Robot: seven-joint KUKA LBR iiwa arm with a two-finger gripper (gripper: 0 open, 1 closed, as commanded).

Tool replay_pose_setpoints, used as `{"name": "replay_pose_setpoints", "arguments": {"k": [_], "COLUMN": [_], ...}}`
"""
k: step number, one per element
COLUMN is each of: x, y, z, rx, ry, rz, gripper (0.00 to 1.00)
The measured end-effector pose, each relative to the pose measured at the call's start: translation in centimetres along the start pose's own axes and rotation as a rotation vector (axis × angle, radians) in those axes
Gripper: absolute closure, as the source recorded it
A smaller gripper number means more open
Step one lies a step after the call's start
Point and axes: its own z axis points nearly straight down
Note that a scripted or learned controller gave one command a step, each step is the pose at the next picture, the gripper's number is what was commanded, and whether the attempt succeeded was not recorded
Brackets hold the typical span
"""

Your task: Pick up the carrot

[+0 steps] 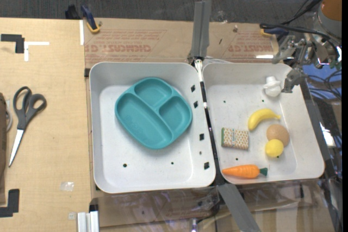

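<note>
The orange carrot with a green stub lies flat along the front wall of the right bin, tip pointing left. My gripper hangs over that bin's back right corner, far from the carrot. It is open and its fingers hold nothing. A small white object lies just below and left of it.
In the right bin are also a banana, a brown egg-shaped item, a lemon and a small patterned box. A teal divided plate lies in the left bin. Scissors rest on the bench at left.
</note>
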Motion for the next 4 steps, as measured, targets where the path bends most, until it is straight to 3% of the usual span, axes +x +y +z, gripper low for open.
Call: {"name": "replay_pose_setpoints", "arguments": {"k": [1, 2, 3, 4], "x": [1.8, 6.6, 13.1, 13.2], "y": [2.0, 4.1, 7.6, 7.8], "z": [15.1, 16.8, 16.4, 15.7], "rx": [0.000, -0.001, 0.006, 0.002], "ry": [0.001, 0.002, -0.012, -0.008], "rz": [-0.056, -0.315, -0.398, -0.401], "gripper": [0.00, 0.00, 0.00, 1.00]}}
